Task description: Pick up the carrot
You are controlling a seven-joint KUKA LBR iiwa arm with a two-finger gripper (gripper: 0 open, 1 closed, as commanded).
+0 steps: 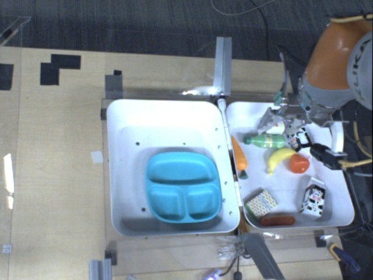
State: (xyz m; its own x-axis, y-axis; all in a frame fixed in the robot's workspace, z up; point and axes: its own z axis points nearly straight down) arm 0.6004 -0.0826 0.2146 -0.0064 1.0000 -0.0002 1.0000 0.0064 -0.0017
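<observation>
The carrot (238, 153) is orange with a green stub at its near end. It lies lengthwise against the left wall of the right bin (344, 214). My gripper (281, 121) hangs over the far middle of that bin, just above a green bottle (265, 140). It is well to the right of the carrot and further back, and not touching it. The grey wrist with its orange band (329, 57) hides the bin's far right corner.
A yellow banana (278, 158) and a small orange-red item (299, 164) lie right of the carrot. At the bin's near side are a patterned box (261, 203), a brown sausage (277, 219) and a cow-print carton (313, 200). A blue divided tray (183, 185) sits in the left bin (125, 156).
</observation>
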